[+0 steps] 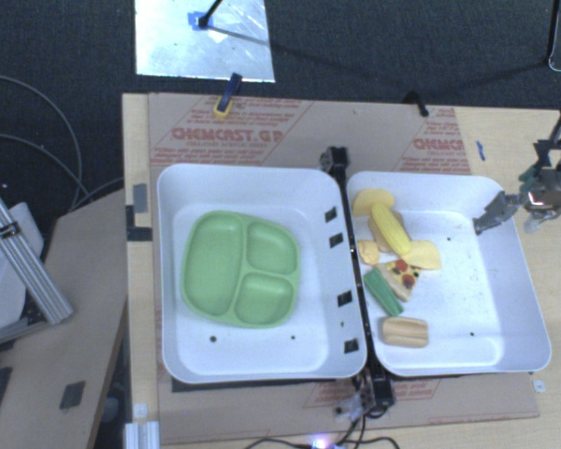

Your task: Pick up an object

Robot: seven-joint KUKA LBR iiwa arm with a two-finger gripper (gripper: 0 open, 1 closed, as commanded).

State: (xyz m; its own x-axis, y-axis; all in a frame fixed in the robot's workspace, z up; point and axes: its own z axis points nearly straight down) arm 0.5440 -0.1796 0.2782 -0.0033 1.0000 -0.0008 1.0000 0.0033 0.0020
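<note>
Toy foods lie in a cluster at the left side of the right bin (505, 340): a yellow corn cob (391, 229), a yellow piece (373, 200) behind it, a pale yellow chip (424, 254), a pizza slice (403, 276), a green stick (383, 293) and a tan bread loaf (404, 331). My gripper (501, 210) hangs over the right bin's far right rim, well right of the food, with nothing seen in it.
The left bin (178, 195) holds a green divided plate (240, 268). Black clips run along the seam between the bins. Cardboard lies under both bins, and a metal sheet (203, 24) lies on the floor beyond the bench.
</note>
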